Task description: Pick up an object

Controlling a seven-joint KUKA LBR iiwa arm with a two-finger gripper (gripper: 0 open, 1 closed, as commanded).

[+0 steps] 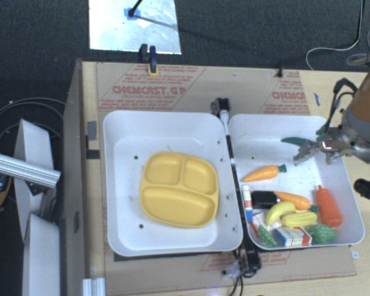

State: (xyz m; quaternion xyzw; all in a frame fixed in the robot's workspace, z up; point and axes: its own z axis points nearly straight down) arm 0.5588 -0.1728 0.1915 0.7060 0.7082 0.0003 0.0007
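I see the end effector (303,149) above the right bin's (268,134) upper part, fingers spread, pinching nothing. Going left to right: the left bin (120,140) carries a yellow divided plate (179,189). In the right bin, a carrot (262,173) lies just below the end effector, apart from it. Lower down I make out a black item (264,198), a second carrot (294,199), a banana (279,212), corn (301,219), small boxes (290,236) and a red bottle (328,207), clustered together. Both bins sit on the tabletop (172,85).
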